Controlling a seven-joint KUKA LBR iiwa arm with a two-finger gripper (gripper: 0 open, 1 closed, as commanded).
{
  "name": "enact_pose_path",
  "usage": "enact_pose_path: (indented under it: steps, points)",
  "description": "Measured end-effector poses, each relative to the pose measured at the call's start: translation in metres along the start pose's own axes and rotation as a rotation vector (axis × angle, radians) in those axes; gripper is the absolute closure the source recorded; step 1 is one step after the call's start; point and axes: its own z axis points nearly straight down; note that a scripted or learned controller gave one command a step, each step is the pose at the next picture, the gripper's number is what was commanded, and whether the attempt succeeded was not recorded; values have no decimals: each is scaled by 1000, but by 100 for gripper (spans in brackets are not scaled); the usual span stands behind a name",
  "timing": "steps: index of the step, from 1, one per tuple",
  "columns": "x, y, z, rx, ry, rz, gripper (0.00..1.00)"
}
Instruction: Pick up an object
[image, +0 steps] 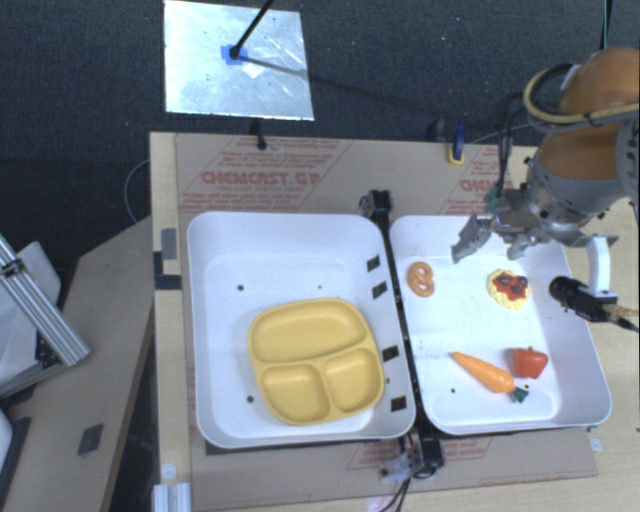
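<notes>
The right bin (560, 400) holds a small orange pretzel (421, 279), a yellow piece topped with red (509, 288), an orange carrot (484, 372) and a red pepper (528, 362). My gripper (494, 244) hangs over the bin's far part, between the pretzel and the yellow piece and a little behind them. Its fingers (470, 240) are spread apart, with nothing between them.
The left bin (225, 260) holds a yellow divided tray (315, 358). A black divider strip (390, 300) runs between the two bins. The arm's grey body (580, 170) stands over the right bin's far right corner. A black part (575, 296) sticks out by the right wall.
</notes>
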Motion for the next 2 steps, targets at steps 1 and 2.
enact_pose_path:
  steps: [1, 2]
  points:
    - [0, 2, -6, -11, -1, -2, 0]
    - [9, 1, 52, -6, 0, -1, 0]
